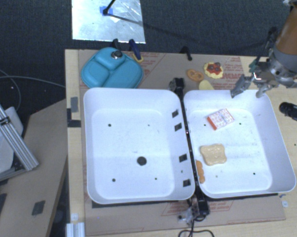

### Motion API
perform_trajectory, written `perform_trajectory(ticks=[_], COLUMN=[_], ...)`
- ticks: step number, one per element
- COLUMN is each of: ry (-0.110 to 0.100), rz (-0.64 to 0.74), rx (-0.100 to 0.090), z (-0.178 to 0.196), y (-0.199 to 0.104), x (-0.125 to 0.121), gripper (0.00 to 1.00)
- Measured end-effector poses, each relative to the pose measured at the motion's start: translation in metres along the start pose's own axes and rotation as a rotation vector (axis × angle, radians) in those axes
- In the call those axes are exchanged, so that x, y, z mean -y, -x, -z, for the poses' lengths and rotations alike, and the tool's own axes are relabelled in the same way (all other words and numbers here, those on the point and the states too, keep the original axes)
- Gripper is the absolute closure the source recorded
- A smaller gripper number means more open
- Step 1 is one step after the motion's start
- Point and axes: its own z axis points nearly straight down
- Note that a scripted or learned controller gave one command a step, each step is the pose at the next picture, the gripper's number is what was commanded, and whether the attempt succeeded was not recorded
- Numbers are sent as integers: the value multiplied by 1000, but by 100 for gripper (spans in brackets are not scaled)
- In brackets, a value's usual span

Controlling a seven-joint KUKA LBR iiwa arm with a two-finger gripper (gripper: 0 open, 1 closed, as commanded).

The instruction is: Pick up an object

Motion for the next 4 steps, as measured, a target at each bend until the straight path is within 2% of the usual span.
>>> perform_trajectory(ticks=[1,2,3,4], ry=[-14,6,12,0], rz=[-10,6,-4,12], rx=[-2,-1,4,-7], z=[-97,-149,-146,-140], y=[49,10,47,-84], x=[94,17,94,87], gripper=[0,0,0,0])
